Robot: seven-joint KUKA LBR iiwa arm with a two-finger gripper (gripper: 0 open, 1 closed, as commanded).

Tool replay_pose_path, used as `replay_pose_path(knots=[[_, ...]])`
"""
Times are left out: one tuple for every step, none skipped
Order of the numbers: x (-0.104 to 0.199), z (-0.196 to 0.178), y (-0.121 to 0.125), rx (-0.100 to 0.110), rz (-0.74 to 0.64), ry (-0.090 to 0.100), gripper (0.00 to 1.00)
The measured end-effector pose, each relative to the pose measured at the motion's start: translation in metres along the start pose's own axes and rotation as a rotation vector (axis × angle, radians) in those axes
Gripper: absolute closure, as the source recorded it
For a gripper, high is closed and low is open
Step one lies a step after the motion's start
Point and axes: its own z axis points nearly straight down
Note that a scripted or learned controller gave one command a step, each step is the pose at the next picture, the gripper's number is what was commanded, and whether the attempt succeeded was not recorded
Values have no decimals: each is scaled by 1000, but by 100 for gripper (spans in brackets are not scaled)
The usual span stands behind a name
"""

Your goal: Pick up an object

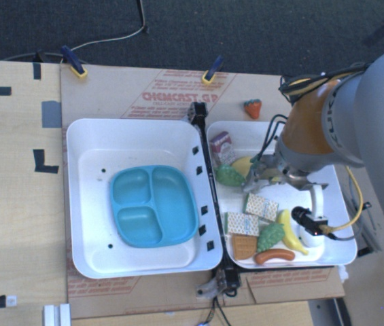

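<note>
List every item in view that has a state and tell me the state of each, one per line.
Blue divided plate: flat in the left bin, its compartments bare.
Hand: down inside the right bin, over the toy food.
Banana: lying in the right bin, apart from the hand.
Sausage: lying flat near the bin's front rim.
Strawberry: resting on the cardboard, outside both bins.

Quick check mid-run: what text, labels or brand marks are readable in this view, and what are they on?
"CHEMCAST GP": red print on the brown cardboard sheet under the bins, repeated in slanted rows.
Smaller red lines near it: too blurred to read.
Small packet in the right bin: print too small to read.
</note>
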Motion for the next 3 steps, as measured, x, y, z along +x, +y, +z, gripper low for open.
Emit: replay_pose_path(knots=[[0,0,0,0,0,0,0],[-70,10,-86,3,4,-1,0],[-5,9,-67,-2,-1,1,0]])
